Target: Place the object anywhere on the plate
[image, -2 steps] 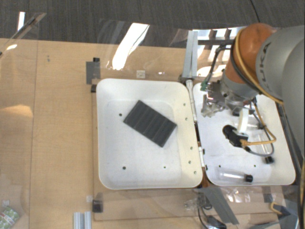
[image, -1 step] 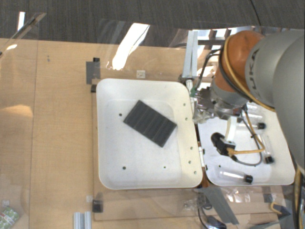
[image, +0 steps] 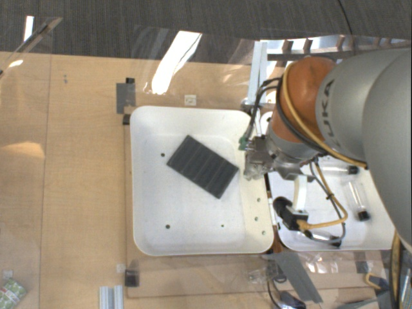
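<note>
A: Start at the near edge. What's there?

B: The near rim of the left bin (image: 193, 246), and beside it the right bin (image: 335, 240), where a black-and-yellow cable (image: 302, 223) loops down from the arm.

A: And the plate?

B: The dark ribbed plate (image: 202, 166) lies flat in the left bin, turned at an angle, well clear of the walls. I'd judge it sits mid-bin so a drop from above has room on every side.

A: Where's the hand?

B: The gripper (image: 257, 161) hangs over the strip where the two bins meet, just right of the plate's right corner. The grey arm (image: 367, 102) with its orange band (image: 302, 95) bulks over it from the right.

A: Open or closed? Carrying anything?

B: I cannot tell. The wrist hides the business end, and nothing is visible between its tips.

A: So where's the object?

B: A small clear piece with a dark end (image: 358, 201) lies in the right bin, right of the gripper and partly under the arm. That may be it, though it's too small to name.

A: Judgement?

B: The plate carries nothing, so placement is not yet done.
</note>
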Controlling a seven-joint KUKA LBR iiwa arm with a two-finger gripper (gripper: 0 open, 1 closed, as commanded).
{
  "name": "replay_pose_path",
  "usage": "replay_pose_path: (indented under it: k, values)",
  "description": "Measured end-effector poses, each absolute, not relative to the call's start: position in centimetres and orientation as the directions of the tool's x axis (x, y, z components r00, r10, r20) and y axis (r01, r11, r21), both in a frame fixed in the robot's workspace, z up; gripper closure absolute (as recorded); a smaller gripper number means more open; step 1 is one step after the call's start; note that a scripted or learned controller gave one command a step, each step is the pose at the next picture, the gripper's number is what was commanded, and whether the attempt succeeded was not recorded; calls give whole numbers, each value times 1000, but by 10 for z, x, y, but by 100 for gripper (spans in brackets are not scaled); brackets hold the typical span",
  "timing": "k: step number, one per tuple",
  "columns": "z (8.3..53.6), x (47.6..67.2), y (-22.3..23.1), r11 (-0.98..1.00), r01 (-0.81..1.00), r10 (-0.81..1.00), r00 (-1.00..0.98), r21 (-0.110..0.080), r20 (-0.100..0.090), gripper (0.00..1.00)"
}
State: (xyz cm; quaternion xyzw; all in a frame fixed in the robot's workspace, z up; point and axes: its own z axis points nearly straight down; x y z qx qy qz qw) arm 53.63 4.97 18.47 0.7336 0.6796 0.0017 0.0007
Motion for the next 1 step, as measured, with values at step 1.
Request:
replay_pose_path:
  k: [1]
  values:
    - [184,507,86,8,1000,1000,-8,2,1,100]
